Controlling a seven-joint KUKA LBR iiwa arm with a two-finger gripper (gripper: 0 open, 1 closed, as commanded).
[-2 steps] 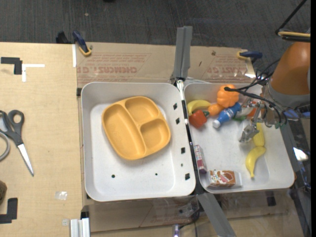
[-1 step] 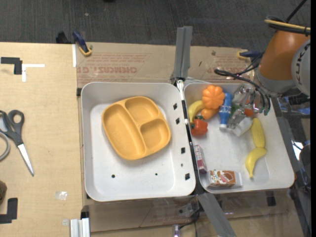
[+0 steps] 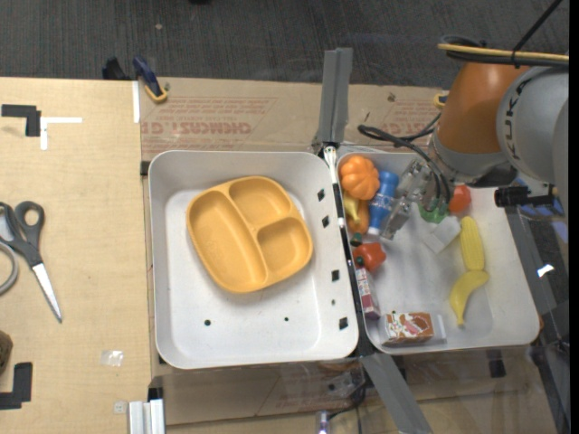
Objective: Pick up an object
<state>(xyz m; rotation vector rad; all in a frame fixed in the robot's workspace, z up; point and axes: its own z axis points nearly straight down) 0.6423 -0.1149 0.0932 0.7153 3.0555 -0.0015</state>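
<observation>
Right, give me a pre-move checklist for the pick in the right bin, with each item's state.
1. Pincer over the right bin: ok, it hangs above the clutter near the bin's top left.
2. Pincer open or shut: cannot tell, metal parts blur together.
3. Anything already held: cannot tell; nothing is clearly between its tips.
4. Nearest targets reachable: ok, blue bottle and white block lie beside the pincer.
5. Room around targets: not ok, pumpkin, bottle and tomato crowd the divider side.
6. Easier picks: ok, bananas and snack pack lie apart from the pile.
</observation>
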